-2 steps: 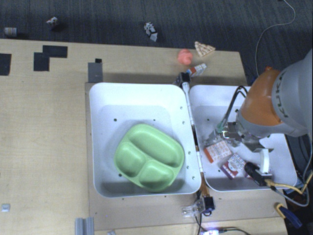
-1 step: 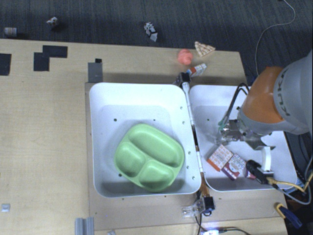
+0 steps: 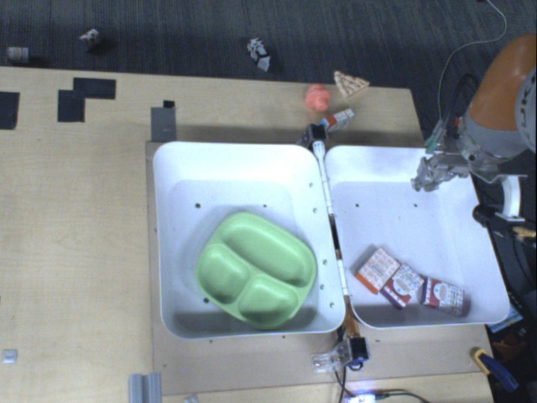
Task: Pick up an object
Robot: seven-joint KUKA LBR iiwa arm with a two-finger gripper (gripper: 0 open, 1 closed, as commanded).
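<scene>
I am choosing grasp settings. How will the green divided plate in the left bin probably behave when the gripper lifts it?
The green divided plate looks like rigid moulded plastic, so probably stiff and light. Its smooth rounded rim may slip between fingers. It is wide and lies tilted against the left bin wall, so an edge grasp might let it swing.

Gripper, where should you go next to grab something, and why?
Probably toward the near side of the right bin, then down. The gripper hangs over that bin's far part, where the floor is bare. The small boxes lie in a row by the bin's near wall, the closest things to pick up.
</scene>
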